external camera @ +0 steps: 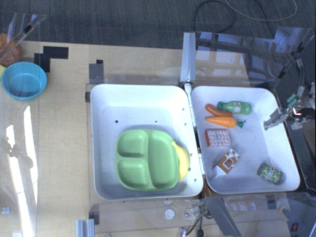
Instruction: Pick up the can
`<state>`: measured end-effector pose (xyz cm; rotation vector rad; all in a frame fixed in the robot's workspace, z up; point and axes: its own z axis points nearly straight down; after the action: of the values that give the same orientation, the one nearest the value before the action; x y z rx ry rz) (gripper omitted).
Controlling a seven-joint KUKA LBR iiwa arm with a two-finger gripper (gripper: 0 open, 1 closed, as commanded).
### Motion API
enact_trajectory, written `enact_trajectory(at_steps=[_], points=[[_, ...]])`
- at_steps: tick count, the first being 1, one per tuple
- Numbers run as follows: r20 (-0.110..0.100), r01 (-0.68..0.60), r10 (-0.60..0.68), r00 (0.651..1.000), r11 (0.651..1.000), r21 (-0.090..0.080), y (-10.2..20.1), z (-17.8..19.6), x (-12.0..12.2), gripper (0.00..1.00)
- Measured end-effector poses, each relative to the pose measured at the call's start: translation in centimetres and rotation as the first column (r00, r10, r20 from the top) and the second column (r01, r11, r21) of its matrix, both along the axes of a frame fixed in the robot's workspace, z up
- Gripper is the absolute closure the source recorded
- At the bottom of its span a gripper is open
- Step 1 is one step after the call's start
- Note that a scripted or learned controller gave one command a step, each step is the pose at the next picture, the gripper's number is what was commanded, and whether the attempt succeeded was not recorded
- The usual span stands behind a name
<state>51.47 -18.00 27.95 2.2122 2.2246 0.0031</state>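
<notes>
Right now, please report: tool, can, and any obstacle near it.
Tool at right bin's right edge, holding nothing seen. Green can lying in near-right corner, untouched. Small carton to its left, apart.

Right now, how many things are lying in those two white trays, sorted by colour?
Green: 3, the divided plate in the left bin, the bottle and the can in the right bin.
Orange: 2, both carrots.
Yellow: 1, something half hidden under the plate.
Red-and-white: 1, a small packet.
Brown-and-white: 1, a little carton.
Total: 8
</notes>
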Motion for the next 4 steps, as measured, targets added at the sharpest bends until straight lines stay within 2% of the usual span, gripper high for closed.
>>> enact_trajectory(at_steps=[1, 2, 3, 4], points=[[0.005, -0.130, 0.130, 0.992, 0.992, -0.002, -2.5, -18.7, 2.0, 0.00], [0.009, -0.381, 0.381, 0.925, 0.925, -0.008, -2.6, -18.9, -2.2, 0.00], [0.007, -0.364, 0.364, 0.931, 0.931, -0.006, -2.3, -19.0, 4.0, 0.00], [0.005, -0.283, 0.283, 0.959, 0.959, -0.004, -2.4, -17.4, 11.5, 0.00]])
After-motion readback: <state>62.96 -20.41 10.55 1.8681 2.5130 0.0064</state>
